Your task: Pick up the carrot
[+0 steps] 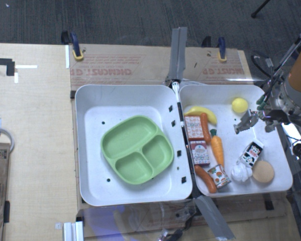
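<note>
Carrot: we see the carrot (217, 151) lying lengthwise in the right bin (278, 182), green top toward the far side, tip toward the near side, just right of the red carton (194, 128).
Neighbours: a small can (218, 176) sits by its tip; a sausage (205, 179) lies to the near left.
Gripper: the gripper (246, 123) hangs over the same bin, to the right of and beyond the carrot, fingers apart with nothing between them.
Handling: we judge it a light, rigid, smooth toy, liable to roll or slip.
Grasp: we would pinch across its thicker middle, where clearance from the carton looks tight.
</note>
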Action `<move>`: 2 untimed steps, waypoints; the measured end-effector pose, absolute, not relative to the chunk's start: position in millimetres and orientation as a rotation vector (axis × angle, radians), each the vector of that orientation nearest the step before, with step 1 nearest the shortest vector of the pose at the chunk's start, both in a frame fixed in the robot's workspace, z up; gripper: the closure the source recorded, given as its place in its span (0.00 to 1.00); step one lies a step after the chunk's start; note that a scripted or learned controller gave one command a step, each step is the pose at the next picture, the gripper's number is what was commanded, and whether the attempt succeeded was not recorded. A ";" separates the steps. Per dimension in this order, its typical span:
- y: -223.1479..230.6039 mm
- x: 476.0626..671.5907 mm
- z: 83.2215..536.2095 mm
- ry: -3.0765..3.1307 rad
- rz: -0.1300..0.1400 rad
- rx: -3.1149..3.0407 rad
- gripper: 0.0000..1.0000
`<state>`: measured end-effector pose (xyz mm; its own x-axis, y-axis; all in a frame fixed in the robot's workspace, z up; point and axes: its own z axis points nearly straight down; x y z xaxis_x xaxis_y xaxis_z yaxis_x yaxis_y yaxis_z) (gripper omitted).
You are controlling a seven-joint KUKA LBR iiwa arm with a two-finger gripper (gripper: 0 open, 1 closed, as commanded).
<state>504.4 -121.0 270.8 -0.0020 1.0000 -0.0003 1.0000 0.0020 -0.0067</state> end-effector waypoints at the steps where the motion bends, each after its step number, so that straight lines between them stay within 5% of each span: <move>1: -111.9 529.7 259.8 -1.939 0.010 -2.466 0.00; 2: -99.5 504.0 156.6 -2.078 0.010 -2.347 0.00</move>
<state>504.0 -99.5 156.6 0.1210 0.9927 0.0000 0.9926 -0.1210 -0.0097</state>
